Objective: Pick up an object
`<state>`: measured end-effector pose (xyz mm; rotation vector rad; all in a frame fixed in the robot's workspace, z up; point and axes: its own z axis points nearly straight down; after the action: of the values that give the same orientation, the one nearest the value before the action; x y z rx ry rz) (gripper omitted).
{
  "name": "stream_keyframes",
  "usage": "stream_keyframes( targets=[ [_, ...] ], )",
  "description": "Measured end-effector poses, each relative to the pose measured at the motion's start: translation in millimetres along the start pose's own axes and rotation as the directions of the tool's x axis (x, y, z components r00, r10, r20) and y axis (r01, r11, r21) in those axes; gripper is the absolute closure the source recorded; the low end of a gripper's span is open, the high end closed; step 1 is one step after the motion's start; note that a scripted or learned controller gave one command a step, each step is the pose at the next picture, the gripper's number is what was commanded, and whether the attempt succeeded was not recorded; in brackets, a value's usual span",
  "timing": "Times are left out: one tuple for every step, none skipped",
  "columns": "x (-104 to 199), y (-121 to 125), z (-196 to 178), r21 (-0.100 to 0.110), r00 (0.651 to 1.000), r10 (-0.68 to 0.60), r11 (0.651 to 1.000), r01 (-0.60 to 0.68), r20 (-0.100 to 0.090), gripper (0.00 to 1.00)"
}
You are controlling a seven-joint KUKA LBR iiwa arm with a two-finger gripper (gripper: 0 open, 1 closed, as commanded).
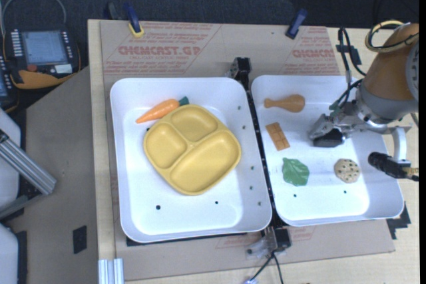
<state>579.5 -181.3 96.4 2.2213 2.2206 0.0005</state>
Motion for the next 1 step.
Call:
stream_keyframes(
  targets=[
    [4.2,-4.9,-60.3,-0.007,1.000,-0.001,1.000,0.001,0.002,1.00]
  ],
)
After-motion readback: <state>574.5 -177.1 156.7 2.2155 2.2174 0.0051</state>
